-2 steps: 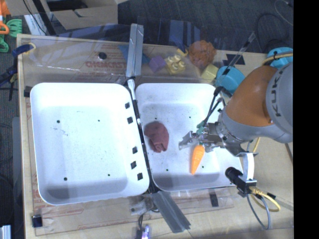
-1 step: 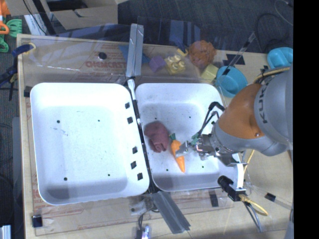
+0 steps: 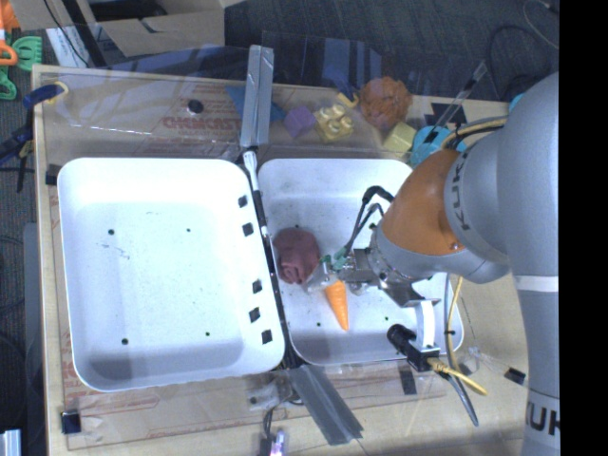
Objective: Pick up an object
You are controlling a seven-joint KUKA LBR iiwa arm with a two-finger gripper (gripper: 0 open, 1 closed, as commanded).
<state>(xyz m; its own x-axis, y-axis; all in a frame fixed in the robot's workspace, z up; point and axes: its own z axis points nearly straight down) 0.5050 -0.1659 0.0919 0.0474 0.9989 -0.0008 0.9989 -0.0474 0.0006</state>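
The arm comes in from the right of the frame and bends down over the right-hand bin, its orange band sitting above the wrist near the middle right. The gripper is low in that bin, right by the carrot-shaped orange toy and just right of the dark red lumpy object. From up here the wrist covers the tips, so I cannot tell how the gripper is set, or whether it has anything. The carrot lies on the bin floor with its point toward the bottom of the frame; its top end is touching or very nearly touching the gripper.

To me this looks like the reaching or closing step of the pick, not the lift. The next move would call for a firm close on one object, then a straight rise; the carrot's taper might let it slip out, and the red lump is near enough to be nudged.

The left-hand bin fills the left half, white with a few dark specks. Beyond the bins, at the upper middle, loose toys sit on the bench: a purple block, a yellow piece, a brown ball. Cardboard boxes stand at the upper left on dark carpet
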